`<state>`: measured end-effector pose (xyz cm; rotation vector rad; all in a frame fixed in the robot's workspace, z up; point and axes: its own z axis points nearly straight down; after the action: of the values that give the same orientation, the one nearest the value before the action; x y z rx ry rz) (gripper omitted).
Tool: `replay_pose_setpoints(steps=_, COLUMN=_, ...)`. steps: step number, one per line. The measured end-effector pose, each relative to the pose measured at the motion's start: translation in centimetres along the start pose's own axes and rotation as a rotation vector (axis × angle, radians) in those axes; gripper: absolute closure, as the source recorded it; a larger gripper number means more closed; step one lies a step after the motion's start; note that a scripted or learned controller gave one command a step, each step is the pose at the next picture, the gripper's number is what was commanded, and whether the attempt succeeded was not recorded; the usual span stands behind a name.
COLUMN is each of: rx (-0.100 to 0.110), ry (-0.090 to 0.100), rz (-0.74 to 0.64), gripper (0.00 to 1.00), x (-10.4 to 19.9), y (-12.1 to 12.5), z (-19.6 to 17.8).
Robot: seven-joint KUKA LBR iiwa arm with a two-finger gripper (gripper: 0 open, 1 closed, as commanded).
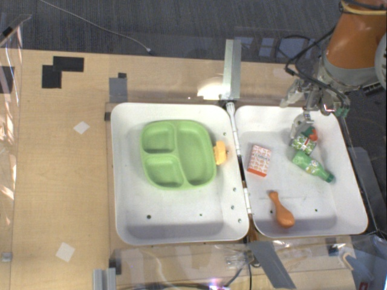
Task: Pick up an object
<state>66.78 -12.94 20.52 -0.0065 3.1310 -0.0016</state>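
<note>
Camera view is showing the pincer (304, 124) hanging over the right white bin (338, 216), directly above a small green and red packet (303, 139); whether anything is sitting between its fingers, I cannot tell. A green plastic bottle (312, 165) is lying just beside the packet. In the left bin (175, 225), a green divided tray (178, 153) is resting.
</note>
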Motion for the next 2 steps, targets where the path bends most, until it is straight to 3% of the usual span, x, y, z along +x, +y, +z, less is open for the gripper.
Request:
replay_pose_setpoints(steps=1, rx=0.001, ry=-0.005, rz=-0.267, gripper=0.0, x=-0.6, y=4.3, z=10.7)
replay_pose_setpoints(steps=2, rx=0.006, ry=-0.023, rz=-0.271, gripper=1.0, x=-1.1, y=4.4, z=9.0)
